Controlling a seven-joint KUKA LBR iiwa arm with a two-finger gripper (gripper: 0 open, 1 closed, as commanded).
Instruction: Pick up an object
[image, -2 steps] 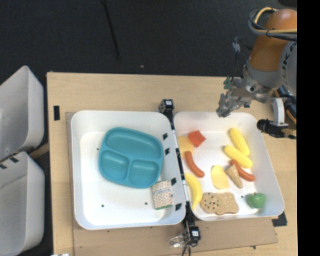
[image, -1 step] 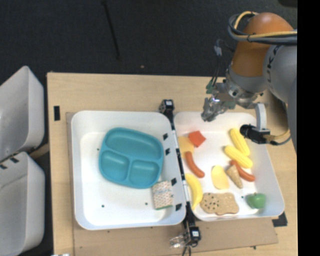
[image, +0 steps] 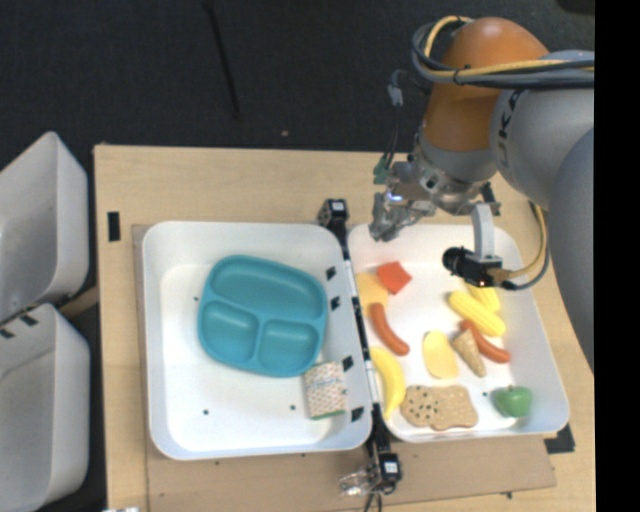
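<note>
Dark flooring surrounds a tan bench (image: 120, 300) carrying two shallow white bins side by side. The gripper (image: 388, 222) hangs over the far left corner of the right bin (image: 535, 300); whether it is spread or closed cannot be told from this angle, and nothing is visibly held.

Nearest candidate: a red block (image: 394, 277), just in front of the gripper. Nothing appears lifted, so the pick looks not yet begun; descent, closing and lift all seem to remain.

Right bin contents, moving outward from the gripper: a sausage (image: 388, 328), a banana (image: 389, 378), a pale yellow slice (image: 440, 354), a corn cob (image: 476, 312), a cookie (image: 440, 407) and a green apple (image: 513, 401) at the near corner.

Left bin (image: 165, 400), beyond the divider: a teal compartment plate (image: 262, 315) and a small patterned packet (image: 325, 389).
</note>
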